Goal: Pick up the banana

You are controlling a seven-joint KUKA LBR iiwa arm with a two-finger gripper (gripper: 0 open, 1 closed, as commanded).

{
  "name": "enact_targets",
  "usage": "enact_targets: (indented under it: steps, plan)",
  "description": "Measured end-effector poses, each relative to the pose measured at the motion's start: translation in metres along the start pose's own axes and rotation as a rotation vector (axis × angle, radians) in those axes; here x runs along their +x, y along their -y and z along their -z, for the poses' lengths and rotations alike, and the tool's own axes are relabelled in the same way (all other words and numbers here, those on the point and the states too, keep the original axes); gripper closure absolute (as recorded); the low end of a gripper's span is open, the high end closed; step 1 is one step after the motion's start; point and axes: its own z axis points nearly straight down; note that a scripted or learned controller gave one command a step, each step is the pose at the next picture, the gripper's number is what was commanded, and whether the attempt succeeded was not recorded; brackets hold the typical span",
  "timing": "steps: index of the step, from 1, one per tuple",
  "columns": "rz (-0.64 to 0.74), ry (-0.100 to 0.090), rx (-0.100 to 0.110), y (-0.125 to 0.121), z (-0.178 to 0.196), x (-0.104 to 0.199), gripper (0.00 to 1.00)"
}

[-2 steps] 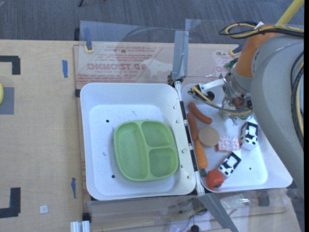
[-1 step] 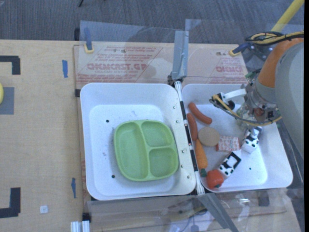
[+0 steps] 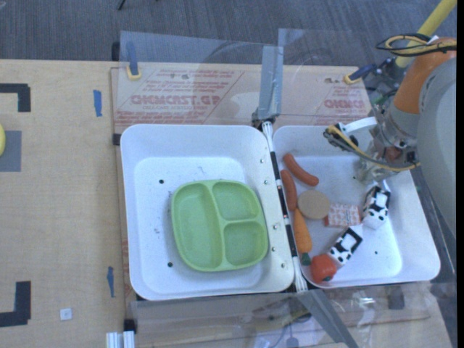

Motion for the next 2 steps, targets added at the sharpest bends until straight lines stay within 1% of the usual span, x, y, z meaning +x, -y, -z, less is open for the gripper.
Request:
enact_targets:
  steps: [1, 2]
  plan:
    - [-0.015, -0.026, -0.047, 0.04, -0.002, 0.0, 1.0]
    - [-0.008, -0.023, -0.027, 0.016, -0.002, 0.01, 1.0]
